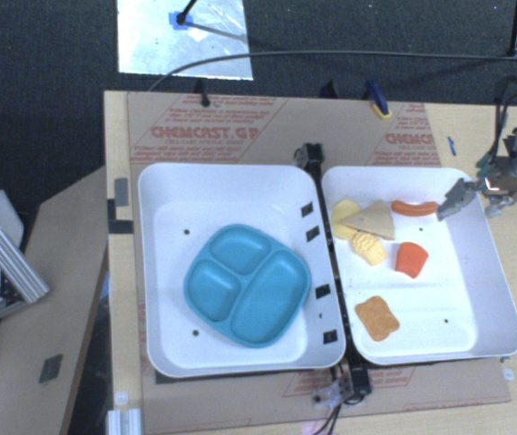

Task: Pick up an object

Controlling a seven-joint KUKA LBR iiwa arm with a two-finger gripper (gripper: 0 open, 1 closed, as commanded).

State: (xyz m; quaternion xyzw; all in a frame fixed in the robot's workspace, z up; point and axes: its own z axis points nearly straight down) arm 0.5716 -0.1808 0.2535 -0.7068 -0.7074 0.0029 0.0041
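Bench: a wooden surface (77,243) is seen along the bottom and left of the frame, with a brown printed cardboard sheet (240,125) laid under both bins.
Left bin: a shallow white bin (163,198) sits left of centre; a blue divided plate (247,284) with three compartments lies in it, turned at a slant.
Right bin: a second white bin (485,288) is set just beside the first, the two joined along the middle by black clips.
Nearest item: an orange-brown cracker-like piece (377,317) lies flat in the lower left part of the right bin.
Red piece: a red-orange block (411,259) rests near the bin's middle.
Yellow items: a pale wedge (372,220) and small yellow pieces (368,246) are grouped in the upper left of the right bin, touching one another.
Sausage: an orange-red sausage (414,208) lies in the upper part of the right bin, its long axis running left to right, just beside the wedge's right end.
Gripper: the gripper (458,198) is seen at the right edge, above the bin's upper right corner, its grey tip slanting down-left toward the sausage's right end.
Fingers: how far apart they are cannot be told; nothing is seen between them.
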